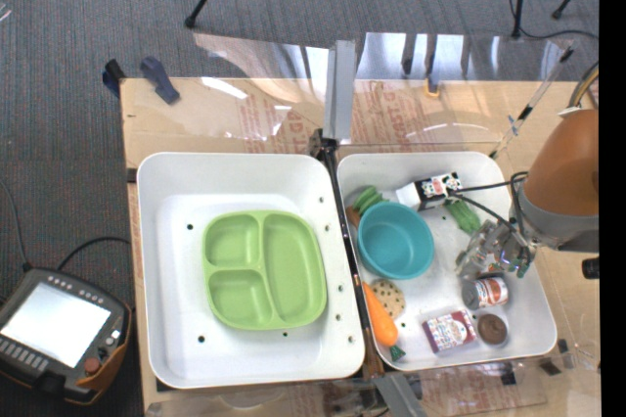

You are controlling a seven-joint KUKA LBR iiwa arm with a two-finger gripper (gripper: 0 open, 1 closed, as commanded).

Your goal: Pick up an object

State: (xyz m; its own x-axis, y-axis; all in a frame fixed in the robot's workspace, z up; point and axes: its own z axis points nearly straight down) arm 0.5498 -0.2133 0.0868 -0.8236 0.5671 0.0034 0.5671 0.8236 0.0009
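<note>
**Now: lining up on the small can**

Right then, hovering low with the gripper [494,255] in the right bin [430,154], close to its right wall, about midway along. Open or closed up there? Impossible to tell from this slant, with metal and cable in one blur. No sign of anything clamped, so not yet a pick.

Likeliest target, at a guess: the small can [486,292], seemingly tipped on its side, just toward the front edge from the gripper and near the right wall.

Best played by centring over the can's middle, turning the wrist to close across the round body rather than along it, then dropping straight.

Worth minding the neighbours: red-and-white packet [449,331] and brown disc [492,329] near the front right corner, just beside the can; green piece [466,215] toward the back edge. Teal bowl [395,241] well clear, toward the left wall.

Probably a slippery, rolling shape, so squeeze low and lift slowly.
</note>
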